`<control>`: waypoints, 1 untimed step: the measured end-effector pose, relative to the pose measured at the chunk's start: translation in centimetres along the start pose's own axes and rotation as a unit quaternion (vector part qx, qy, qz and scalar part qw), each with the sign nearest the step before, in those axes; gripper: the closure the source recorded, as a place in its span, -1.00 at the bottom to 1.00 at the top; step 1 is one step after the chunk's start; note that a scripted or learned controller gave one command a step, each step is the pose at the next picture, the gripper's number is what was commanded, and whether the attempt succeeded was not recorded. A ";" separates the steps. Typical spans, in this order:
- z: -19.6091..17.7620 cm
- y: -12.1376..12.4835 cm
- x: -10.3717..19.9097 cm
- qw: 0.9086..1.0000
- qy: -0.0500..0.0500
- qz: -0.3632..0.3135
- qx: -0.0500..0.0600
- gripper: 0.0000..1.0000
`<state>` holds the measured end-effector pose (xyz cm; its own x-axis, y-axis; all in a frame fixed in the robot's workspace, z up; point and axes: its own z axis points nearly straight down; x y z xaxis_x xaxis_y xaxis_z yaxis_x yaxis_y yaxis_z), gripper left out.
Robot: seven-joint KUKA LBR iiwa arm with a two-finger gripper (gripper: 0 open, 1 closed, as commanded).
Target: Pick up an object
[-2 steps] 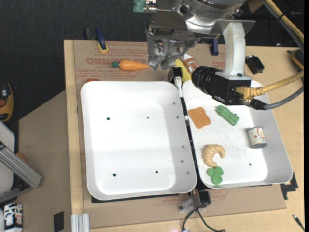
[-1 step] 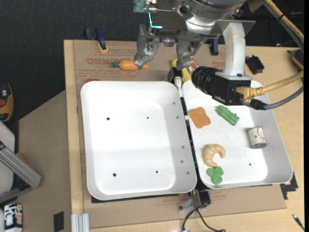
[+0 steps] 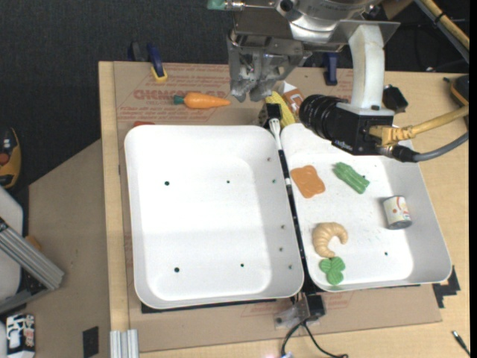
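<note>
Hovering over the far edge of the bench (image 3: 89, 222), the gripper (image 3: 253, 80) hangs just beyond the two bins, beside a carrot (image 3: 203, 101) lying on the cardboard.
Whether it is open or closed cannot be told. In the right bin (image 3: 425, 237) lie an orange slice (image 3: 307, 181), a green pod (image 3: 350, 177), a small can (image 3: 397, 212), a croissant (image 3: 329, 237) and a green vegetable (image 3: 332, 268); the left bin (image 3: 149, 200) sits beside it.

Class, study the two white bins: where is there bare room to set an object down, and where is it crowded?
The left bin has a bare floor wall to wall. The right bin is crowded: orange slice, green piece, can, croissant and green lump. A bare patch lies between can, croissant and the near rim. A carrot lies behind the bins.
</note>
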<state>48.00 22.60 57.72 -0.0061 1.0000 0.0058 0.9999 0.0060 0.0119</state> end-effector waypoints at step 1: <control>9.4 -0.3 -0.2 1.000 -0.006 0.004 0.012 1.00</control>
<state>47.84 22.43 48.36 0.0011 1.0000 -0.0057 0.9999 -0.0012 -0.0116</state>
